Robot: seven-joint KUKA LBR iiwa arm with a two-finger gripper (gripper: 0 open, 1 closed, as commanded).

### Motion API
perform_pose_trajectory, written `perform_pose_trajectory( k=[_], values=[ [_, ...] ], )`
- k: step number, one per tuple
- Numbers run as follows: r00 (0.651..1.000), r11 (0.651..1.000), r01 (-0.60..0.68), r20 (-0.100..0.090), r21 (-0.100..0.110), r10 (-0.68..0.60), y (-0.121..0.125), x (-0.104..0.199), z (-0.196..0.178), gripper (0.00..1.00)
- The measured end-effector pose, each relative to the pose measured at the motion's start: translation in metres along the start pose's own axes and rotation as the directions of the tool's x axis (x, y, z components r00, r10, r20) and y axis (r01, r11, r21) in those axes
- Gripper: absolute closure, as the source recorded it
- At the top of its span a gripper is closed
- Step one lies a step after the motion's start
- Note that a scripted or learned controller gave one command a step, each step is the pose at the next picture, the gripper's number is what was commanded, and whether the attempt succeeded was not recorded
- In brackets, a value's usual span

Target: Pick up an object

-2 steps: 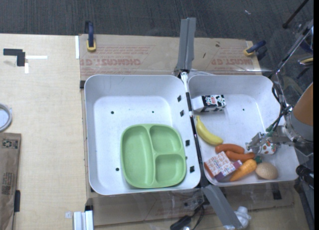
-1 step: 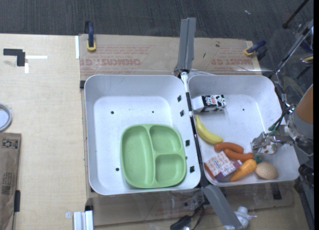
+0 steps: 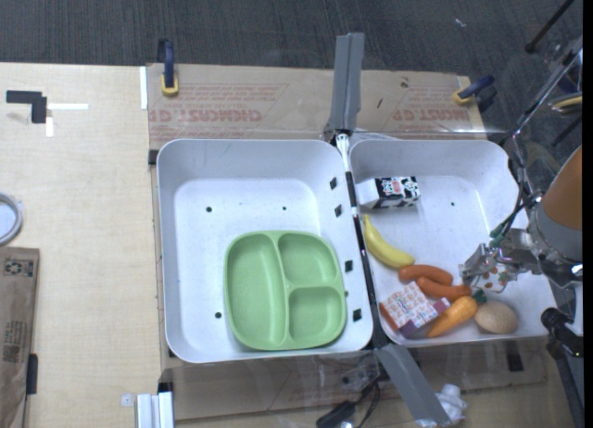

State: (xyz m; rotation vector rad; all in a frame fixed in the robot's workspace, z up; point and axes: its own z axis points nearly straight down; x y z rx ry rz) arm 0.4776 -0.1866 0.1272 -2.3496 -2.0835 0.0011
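Observation:
The right bin (image 3: 451,215) holds a black-and-white milk carton (image 3: 397,189) at its back left and a yellow banana (image 3: 384,245) along its left wall. Two red-orange sausages (image 3: 428,276) lie mid-bin. In front of them lie an orange carrot (image 3: 454,317), a red-and-white snack packet (image 3: 408,309) and a tan potato (image 3: 497,317). My gripper (image 3: 488,270) hangs low at the bin's right side, just above the carrot's tip and the potato and right of the sausages. Nothing is visibly held in it.
The left bin (image 3: 185,232) carries a green divided plate (image 3: 283,289). A grey post (image 3: 347,83) rises between the bins at the back. Clamps (image 3: 167,79) sit on the cardboard behind. A tape roll (image 3: 7,220) and a brown bag (image 3: 17,324) lie far left.

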Motion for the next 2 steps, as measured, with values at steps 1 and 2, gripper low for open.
perform_pose_trajectory(
  k=[1, 2],
  values=[
    [0.998, 0.998, 0.07, 0.002, 0.0, -0.07, 0.002, -0.013, -0.122, 1.0],
    [0.975, 0.975, -0.224, 0.003, 0.001, 0.224, 0.08, 0.008, -0.091, 1.0]
  ],
)
